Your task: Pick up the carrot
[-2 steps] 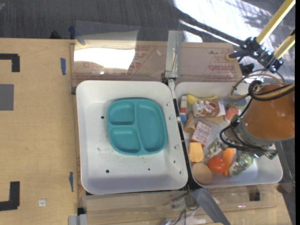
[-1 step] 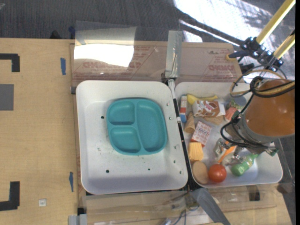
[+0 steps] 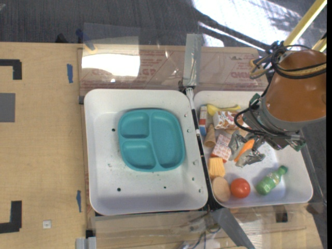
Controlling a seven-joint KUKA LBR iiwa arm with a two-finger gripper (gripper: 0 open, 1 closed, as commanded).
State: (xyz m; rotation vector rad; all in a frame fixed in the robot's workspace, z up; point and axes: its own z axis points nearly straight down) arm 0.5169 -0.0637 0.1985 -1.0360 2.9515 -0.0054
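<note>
Over the right bin: we see the arm [image 3: 295, 87] reaching in from the right, its orange band sitting above the bin's [image 3: 303, 188] upper right part.

Gripper: the gripper [image 3: 254, 150] hangs low among the clutter near the middle of the right bin; we cannot tell how it is set, nor whether it has hold of anything, because dark wrist hardware and cables crowd that spot.

Carrot: we read the small orange sliver as the carrot [image 3: 244, 150], lying in the middle of the right bin, just beside a crumpled silvery wrapper [image 3: 254, 158].

Long axis: we see the carrot running on a slant, its upper end toward the upper right under the wrist, its lower end toward the lower left.

Key relation: we judge the carrot lies directly at the tool, touching it or just to its left; whether it sits within the tool's grasp we cannot say.

Neighbours: a red-and-white packet [image 3: 223, 145] lies just left of the carrot; a tomato [image 3: 239, 188] and a green bottle [image 3: 271, 180] sit nearer the front edge, well apart from it.

Left bin: a teal divided plate [image 3: 151, 139] rests in it, away from the work.

Next move, as we judge it: any closing should run across the carrot's slanted axis, clear of the wrapper.
</note>
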